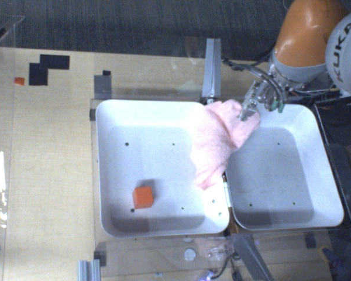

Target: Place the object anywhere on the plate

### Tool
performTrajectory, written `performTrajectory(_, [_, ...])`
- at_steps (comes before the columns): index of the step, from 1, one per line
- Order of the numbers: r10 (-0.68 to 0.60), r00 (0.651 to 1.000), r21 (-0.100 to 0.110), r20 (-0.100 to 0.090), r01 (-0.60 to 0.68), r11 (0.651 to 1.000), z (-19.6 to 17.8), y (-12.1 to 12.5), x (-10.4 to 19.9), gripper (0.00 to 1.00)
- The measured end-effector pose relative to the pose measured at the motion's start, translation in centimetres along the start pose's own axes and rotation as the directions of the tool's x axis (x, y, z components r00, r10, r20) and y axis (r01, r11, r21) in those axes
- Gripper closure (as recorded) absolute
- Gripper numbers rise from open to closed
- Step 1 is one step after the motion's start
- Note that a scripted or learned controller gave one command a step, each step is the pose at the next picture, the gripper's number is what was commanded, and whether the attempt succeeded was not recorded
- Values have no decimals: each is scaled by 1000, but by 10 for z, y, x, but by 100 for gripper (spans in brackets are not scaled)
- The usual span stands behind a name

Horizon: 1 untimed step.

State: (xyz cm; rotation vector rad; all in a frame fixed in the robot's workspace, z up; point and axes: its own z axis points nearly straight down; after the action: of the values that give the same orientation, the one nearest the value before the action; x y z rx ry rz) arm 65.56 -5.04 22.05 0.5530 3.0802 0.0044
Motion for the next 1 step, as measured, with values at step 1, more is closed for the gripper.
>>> performTrajectory(1, [-349,937,-1,1,349,937,2,37,34,100])
